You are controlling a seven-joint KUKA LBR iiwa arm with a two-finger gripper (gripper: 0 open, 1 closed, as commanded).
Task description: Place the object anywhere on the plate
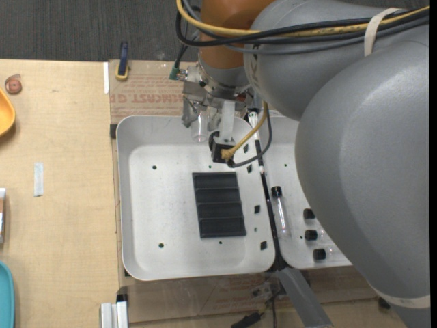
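A black ridged rectangular plate (220, 205) lies flat in the middle of the left white bin (147, 251). My gripper (196, 123) hangs over the bin's far edge, a little beyond the plate's far end and slightly to its left. Under the wrist, a black part with a yellow cable (225, 150) sits just above the plate's far edge. I cannot tell whether anything is held, because the tip is small and partly covered by the wrist.
The grey arm covers most of the right bin (321, 262), where a few small black pieces (314, 236) lie. A clear tube (278, 209) rests along the divider between the bins. A wooden bench (61, 203) lies left, with an orange bowl (4, 115) at its edge.
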